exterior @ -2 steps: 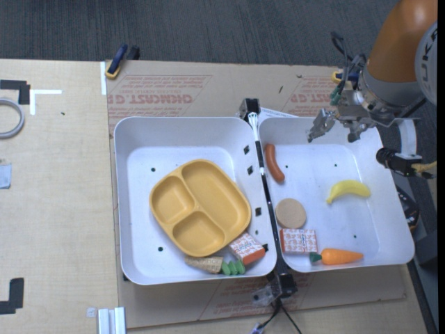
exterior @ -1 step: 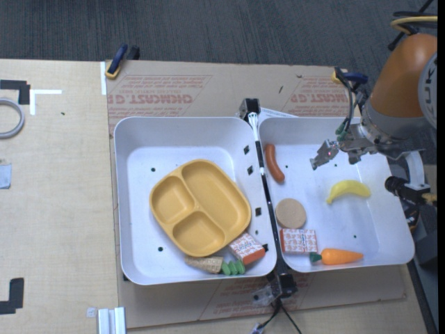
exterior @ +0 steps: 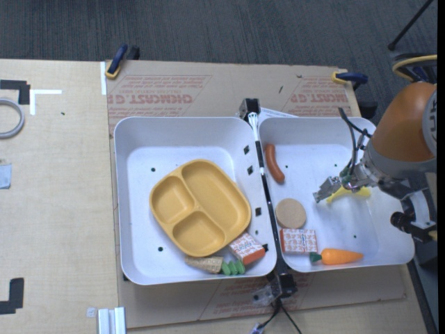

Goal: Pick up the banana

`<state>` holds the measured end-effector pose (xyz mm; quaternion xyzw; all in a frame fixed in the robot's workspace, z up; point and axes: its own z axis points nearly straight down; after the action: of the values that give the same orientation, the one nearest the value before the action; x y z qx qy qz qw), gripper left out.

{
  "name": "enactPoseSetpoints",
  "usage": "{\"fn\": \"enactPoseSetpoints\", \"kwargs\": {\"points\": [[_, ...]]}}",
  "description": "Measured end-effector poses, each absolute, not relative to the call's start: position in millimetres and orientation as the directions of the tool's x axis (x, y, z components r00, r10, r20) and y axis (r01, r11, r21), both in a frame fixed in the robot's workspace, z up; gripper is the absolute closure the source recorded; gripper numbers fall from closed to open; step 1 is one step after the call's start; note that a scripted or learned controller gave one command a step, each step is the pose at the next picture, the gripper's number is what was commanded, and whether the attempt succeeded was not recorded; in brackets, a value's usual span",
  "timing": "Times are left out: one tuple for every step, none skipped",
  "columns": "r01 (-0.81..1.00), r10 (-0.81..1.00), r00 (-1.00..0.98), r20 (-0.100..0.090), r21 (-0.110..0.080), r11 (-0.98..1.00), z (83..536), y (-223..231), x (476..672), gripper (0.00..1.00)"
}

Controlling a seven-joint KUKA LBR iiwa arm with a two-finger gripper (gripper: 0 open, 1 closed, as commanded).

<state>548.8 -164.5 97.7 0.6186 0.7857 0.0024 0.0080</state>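
Note:
The yellow banana (exterior: 353,193) is in the right bin (exterior: 306,139), near its right side. My gripper (exterior: 327,190) hangs over that bin, reaching in from the right, and the banana lies right against its lower edge. The gripper's metal body covers the banana's left end. I cannot tell whether the banana is held or just lies beneath the gripper.
The right bin also holds a red sausage (exterior: 273,163), a round tan biscuit (exterior: 291,213), a red-and-white box (exterior: 299,241) and an orange carrot (exterior: 337,257). In the left bin (exterior: 132,186) sit a yellow divided plate (exterior: 200,206), a small box (exterior: 247,248), a bread stick (exterior: 205,263) and a green item (exterior: 234,267).

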Motion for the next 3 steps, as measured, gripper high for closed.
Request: {"fn": "enactPoseSetpoints", "kwargs": {"points": [[0.876, 0.876, -0.482, -0.003, 0.002, 0.482, 93, -173, 591.4, 0.0], [0.686, 0.686, -0.728, -0.001, 0.001, 0.728, 93, -181, 537.9, 0.0], [0.688, 0.688, -0.726, -0.005, 0.003, 0.726, 103, -181, 539.3, 1.0]]}}
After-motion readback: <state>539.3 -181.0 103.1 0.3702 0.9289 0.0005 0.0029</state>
